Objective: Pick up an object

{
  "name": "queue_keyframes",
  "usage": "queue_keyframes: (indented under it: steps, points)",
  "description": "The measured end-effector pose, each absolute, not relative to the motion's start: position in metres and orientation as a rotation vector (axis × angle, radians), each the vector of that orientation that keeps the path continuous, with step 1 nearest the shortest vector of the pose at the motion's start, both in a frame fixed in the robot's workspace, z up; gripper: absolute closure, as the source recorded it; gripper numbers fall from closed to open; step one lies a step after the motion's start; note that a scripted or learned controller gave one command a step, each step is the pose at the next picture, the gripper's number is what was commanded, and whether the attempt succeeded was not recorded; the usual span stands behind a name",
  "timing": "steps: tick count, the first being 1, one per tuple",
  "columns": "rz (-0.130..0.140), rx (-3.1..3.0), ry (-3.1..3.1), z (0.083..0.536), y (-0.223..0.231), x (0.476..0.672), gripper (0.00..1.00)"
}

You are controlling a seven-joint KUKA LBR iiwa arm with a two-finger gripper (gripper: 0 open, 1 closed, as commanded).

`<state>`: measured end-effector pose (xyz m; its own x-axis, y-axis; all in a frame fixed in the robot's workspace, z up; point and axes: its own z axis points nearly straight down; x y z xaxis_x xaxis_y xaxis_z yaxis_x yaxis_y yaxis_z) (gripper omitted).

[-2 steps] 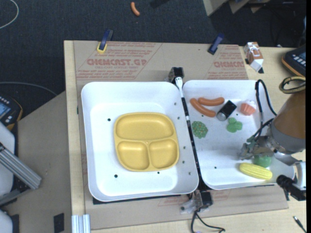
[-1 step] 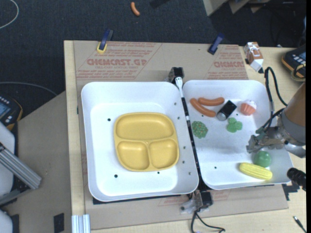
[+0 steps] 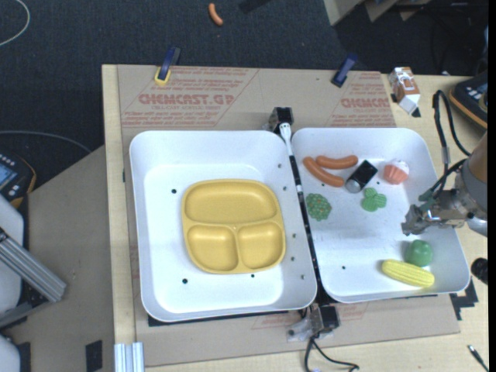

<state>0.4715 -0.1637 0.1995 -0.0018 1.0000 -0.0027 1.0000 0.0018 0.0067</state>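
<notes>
We read this as the approach step: gripper (image 3: 412,223) is inside the right bin (image 3: 341,281), low over the floor near its right wall, arm entering from the right. Nothing sits between the fingers as far as we can see; whether they're spread or pressed together we cannot tell, too small and dark at this res.

Nearest candidates, rel. to gripper:
- green pepper-like piece (image 3: 419,252), just below/toward the camera, close but apparently not touching. Roundish, no clear long axis.
- corn cob (image 3: 407,273), a bit further on the same side, beyond the green piece. Long axis runs roughly across the bin, slightly tilted, one end toward the bin's right wall, other toward the bin centre.
- broccoli-like bit (image 3: 373,200), up and to the left of gripper, apart.
- sausages (image 3: 332,167), black cylinder (image 3: 360,176), well apart, far side of the bin.

Left bin (image 3: 147,208) holds a yellow divided plate (image 3: 232,225); not relevant to this try.

Our judgement: next move needs a short shift toward the green piece, then descent w/ fingers straddling it. If corn is the target instead, the wrist shd turn so fingers close across the cob's short dimension.
</notes>
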Motion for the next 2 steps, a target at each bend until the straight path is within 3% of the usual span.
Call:
queue_keyframes:
  steps: [1,2]
  points:
    - [0.003,2.216,2.219,0.227,-0.164,0.473,1.0]
    - [0.003,2.213,2.227,0.224,-0.119,0.49,1.0]
